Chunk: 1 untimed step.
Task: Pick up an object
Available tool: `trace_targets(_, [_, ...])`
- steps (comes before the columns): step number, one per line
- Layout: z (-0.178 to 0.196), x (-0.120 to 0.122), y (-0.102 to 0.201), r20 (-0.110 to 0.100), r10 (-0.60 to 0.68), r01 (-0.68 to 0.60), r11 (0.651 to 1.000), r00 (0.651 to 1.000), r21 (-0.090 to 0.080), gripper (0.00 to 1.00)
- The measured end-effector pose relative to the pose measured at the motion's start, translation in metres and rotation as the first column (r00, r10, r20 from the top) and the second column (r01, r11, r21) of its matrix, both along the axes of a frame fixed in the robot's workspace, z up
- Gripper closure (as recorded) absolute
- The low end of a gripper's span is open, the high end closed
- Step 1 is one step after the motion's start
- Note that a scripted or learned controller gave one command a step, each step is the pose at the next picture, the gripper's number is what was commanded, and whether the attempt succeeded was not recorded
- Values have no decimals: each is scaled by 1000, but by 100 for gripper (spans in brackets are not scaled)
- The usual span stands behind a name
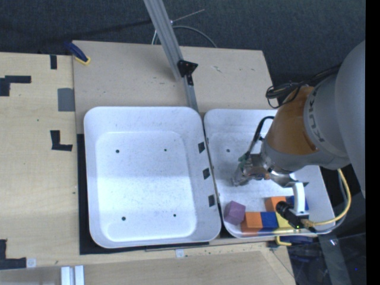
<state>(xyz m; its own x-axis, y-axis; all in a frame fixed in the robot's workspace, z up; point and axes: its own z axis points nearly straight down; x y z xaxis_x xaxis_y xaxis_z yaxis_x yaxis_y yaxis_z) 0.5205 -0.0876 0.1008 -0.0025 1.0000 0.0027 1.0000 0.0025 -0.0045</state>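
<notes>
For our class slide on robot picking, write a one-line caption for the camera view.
Gripper lowered into the right bin, above a purple block, orange block and blue block.

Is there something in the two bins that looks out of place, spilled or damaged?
Nothing stands out. The purple block, orange block and blue block sit crowded along the near edge of the right bin, below the hand. Neither bin looks damaged or shifted.
</notes>
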Motion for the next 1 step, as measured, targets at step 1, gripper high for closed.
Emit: trace_targets(1, [-9, 24, -19, 3, -1, 1, 1000, 1000, -1, 100])
